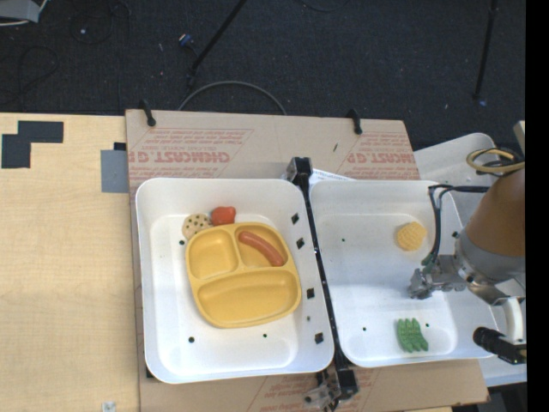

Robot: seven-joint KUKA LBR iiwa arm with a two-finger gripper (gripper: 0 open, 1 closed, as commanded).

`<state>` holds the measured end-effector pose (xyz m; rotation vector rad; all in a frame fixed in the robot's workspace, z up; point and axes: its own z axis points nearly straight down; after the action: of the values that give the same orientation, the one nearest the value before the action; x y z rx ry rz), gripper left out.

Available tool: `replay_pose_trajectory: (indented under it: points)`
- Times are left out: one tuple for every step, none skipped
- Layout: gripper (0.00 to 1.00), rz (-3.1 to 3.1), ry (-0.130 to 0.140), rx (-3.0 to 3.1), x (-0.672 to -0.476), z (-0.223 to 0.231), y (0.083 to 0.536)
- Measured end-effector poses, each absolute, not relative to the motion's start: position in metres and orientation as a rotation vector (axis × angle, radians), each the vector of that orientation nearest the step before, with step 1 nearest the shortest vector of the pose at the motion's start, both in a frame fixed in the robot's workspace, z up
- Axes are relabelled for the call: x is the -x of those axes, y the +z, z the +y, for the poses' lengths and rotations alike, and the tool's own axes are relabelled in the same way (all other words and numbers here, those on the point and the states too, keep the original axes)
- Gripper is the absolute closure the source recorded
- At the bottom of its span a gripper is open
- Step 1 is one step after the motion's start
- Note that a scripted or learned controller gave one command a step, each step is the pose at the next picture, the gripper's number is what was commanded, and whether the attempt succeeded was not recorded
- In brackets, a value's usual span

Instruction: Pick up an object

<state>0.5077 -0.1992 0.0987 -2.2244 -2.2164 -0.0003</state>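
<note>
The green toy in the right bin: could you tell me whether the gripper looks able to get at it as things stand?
Probably yes. The green toy lies alone on the right bin floor, below the gripper, with bare floor between them.

I see two white bins [163, 316] side by side on cardboard sheet [257, 144]; wooden benchtop [60, 273] at left; dark carpet [283, 33], cables behind.

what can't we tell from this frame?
- Gripper, camera view: small and dark over the right bin; finger state unreadable.
- Green item: too small to identify.
- Round yellow item: surface detail too blurred to name.
- Cookie and red piece: partly hidden behind the yellow tray rim.
</note>
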Motion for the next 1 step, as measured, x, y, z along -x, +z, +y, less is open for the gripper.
replay_pose_trajectory:
  points:
    - [1.0,-2.224,-0.002,2.221,-0.5042,-0.1958,0.1601]
